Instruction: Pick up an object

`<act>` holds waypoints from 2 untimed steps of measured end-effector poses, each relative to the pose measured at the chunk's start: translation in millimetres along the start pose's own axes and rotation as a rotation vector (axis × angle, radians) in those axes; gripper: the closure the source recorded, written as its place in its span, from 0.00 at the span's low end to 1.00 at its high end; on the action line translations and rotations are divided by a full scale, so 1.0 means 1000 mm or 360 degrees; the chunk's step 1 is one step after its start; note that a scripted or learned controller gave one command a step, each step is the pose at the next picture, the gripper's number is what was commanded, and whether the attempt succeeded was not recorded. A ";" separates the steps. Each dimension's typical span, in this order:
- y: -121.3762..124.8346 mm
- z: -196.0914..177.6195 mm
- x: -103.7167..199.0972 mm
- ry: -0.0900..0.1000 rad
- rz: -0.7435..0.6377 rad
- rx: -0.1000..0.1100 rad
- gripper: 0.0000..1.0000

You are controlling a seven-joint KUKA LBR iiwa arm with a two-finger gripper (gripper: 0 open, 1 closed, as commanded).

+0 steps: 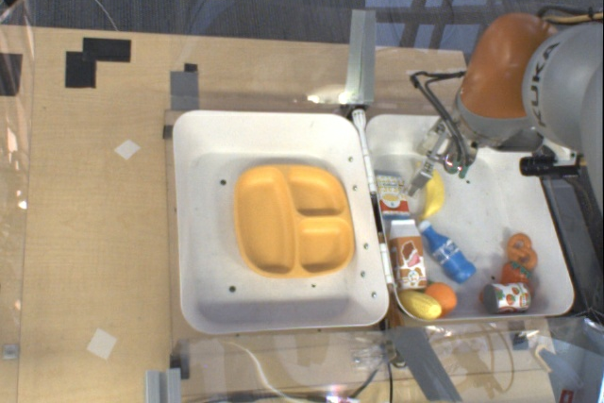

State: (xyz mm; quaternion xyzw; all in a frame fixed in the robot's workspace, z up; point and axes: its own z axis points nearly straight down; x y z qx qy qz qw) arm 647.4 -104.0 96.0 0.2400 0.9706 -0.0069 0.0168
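Observation:
My gripper (pixel 427 173) hangs over the upper middle of the right bin (pixel 557 231), its tip just above the top end of a yellow banana (pixel 434 198). Nothing shows in its grasp. To the banana's left lies a small red and white carton (pixel 392 193). Below it are a blue bottle (pixel 447 256) and a taller carton (pixel 408 261) with a red picture. A lemon (pixel 421 305) and an orange (pixel 444 297) sit in the front left corner.
A patterned can (pixel 507 297) and an orange ridged object (pixel 520 250) lie at the right bin's front right. The left bin (pixel 203 297) holds a yellow divided plate (pixel 293 220). A metal divider (pixel 362 61) stands behind the two bins.

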 end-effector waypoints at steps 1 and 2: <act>0.001 0.006 0.030 0.0041 0.0177 -0.0015 0.00; -0.007 0.004 0.057 0.0037 0.0198 -0.0013 0.00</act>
